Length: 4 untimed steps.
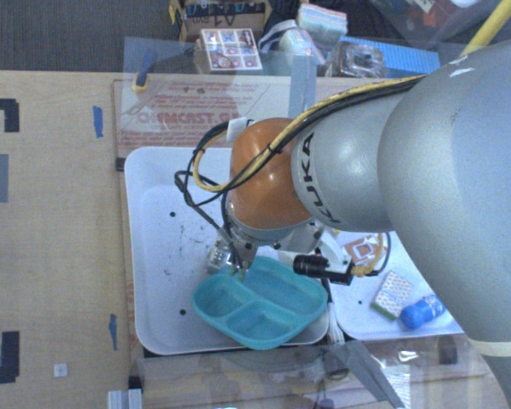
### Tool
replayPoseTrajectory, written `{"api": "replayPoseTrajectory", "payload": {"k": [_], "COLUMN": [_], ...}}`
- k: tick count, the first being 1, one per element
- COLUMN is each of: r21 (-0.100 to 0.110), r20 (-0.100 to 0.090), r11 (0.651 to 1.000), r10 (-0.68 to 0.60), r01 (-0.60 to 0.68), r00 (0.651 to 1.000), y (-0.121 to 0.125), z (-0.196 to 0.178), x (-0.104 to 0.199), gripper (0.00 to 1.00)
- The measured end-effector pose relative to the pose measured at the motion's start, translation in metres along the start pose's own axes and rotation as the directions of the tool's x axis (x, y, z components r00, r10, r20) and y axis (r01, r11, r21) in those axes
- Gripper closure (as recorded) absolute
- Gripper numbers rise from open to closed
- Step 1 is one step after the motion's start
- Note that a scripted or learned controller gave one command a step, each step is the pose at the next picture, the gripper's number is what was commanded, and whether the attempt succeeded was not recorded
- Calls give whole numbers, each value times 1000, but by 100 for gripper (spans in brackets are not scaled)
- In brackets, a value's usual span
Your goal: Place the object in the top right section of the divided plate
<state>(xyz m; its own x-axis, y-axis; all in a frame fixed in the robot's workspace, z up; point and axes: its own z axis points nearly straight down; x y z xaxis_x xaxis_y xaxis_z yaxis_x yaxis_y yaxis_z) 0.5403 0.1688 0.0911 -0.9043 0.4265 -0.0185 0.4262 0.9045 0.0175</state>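
The end effector (226, 258) hangs over the left bin (153, 228), just beside the upper left rim of the teal divided plate (260, 307). Its state cannot be determined. A blue object (422, 312) lies in the right bin (366, 322).

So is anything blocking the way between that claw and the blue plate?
Nothing visible does. The gripper hangs right at the upper left rim of the teal divided plate, in the left bin.

My pale wooden bench (51, 254) carries two shallow white bins (153, 228) side by side, with blue tape strips (97, 121).
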Motion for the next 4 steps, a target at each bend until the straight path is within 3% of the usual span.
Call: {"api": "replayPoseTrajectory", "payload": {"k": [1,3,4], "r21": [17,9,18], "r20": [-11,0,-14], "r11": [991,991,986], "r10": [131,136,167], "r01": [-131,-136,-167], "r00": [991,991,986], "y": [-124,-124,-67], "z": [-96,-116,-23], "x": [-32,-36,35], "gripper": [100,100,100]}}
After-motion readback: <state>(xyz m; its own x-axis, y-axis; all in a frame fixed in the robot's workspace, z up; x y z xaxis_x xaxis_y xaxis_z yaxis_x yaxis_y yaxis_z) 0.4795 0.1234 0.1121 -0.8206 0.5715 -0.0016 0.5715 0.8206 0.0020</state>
